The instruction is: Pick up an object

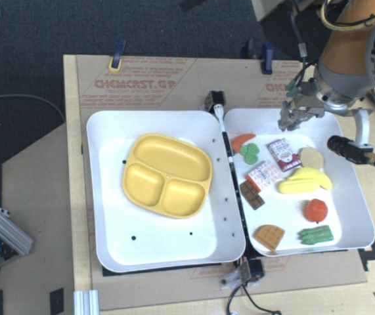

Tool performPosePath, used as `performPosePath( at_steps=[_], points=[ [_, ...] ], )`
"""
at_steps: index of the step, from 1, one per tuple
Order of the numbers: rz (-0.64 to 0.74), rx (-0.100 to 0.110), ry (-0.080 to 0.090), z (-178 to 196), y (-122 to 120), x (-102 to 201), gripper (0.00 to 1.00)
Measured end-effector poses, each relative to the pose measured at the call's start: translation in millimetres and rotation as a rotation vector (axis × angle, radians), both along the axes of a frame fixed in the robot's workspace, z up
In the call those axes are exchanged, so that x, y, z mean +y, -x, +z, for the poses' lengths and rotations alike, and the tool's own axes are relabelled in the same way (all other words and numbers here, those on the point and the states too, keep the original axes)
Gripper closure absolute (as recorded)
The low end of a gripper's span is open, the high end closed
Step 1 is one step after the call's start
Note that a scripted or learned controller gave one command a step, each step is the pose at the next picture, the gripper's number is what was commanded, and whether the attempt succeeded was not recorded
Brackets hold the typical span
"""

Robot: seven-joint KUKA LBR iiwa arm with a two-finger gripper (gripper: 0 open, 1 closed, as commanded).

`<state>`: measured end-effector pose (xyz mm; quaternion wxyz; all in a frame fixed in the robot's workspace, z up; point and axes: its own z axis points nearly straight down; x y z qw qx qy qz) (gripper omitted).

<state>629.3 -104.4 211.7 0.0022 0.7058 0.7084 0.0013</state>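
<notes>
Grey metal fingers of the two-finger gripper (297, 118) are being held above the far edge of the right-hand shallow white bin (358, 205), and nothing is being carried between them; whether they are parted or closed cannot be told from this slanted view. Nearest to them, the small red-and-white printed packet (282, 153) and the green leafy toy vegetable (249, 153) beside an orange-red wedge (242, 141) are lying apart from the claw. Further out, the pale round biscuit-like disc (310, 157), the yellow plastic banana (305, 180), a second red-and-white packet (261, 174) and the dark brown chocolate bar (251, 194) are resting on the bin floor, with the red toy tomato (316, 210), the green pea-pod piece (316, 235) and the tan waffle (268, 236) nearer the front. The yellow three-compartment plastic tray (167, 174) is sitting in the left-hand white bin (108, 235). Judged from this, the approach is being made and no grasp is yet begun; a target is to be chosen, and the claw is to be lowered squarely over it.
</notes>
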Motion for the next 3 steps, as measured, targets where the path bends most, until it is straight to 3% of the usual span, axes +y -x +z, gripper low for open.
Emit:
performPosePath(
  at_steps=[1, 2, 3],
  points=[
    [0.002, -0.002, -0.001, 20.4, -43.0, 35.9, 1.0],
    [-0.004, 0.008, -0.001, 5.8, -34.1, 31.5, 1.0],
    [-0.002, 0.004, 0.0, 5.4, -36.8, 32.9, 1.0]
  ],
)
